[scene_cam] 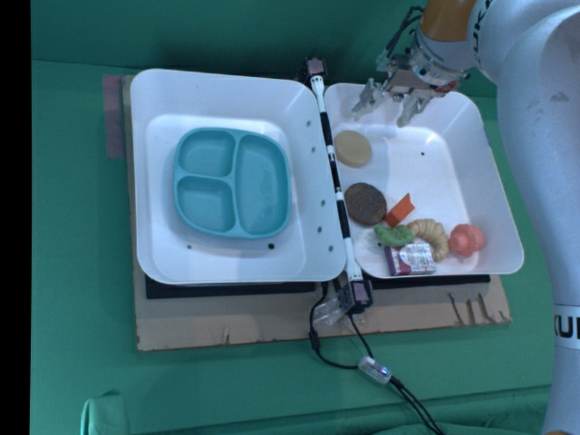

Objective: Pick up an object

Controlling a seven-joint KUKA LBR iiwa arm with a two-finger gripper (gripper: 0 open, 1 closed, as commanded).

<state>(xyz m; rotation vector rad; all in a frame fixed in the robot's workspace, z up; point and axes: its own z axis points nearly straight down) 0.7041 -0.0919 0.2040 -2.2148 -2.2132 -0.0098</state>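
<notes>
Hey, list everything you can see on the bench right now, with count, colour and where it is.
White bins: two, side by side on the bench.
Divided plate: one, teal, three compartments, in the left bin.
Tan disc: one, right bin, upper left.
Brown patty: one, dark brown, right bin, near the divider.
Orange wedge: one, beside the patty.
Green toy: one, right bin, lower part.
Croissant: one, tan, right of the green toy.
Packet: one, purple and white, lower edge.
Red toy: one, lower right.
Gripper: one, grey, fingers apart, above the right bin's upper edge, holding nothing.
</notes>
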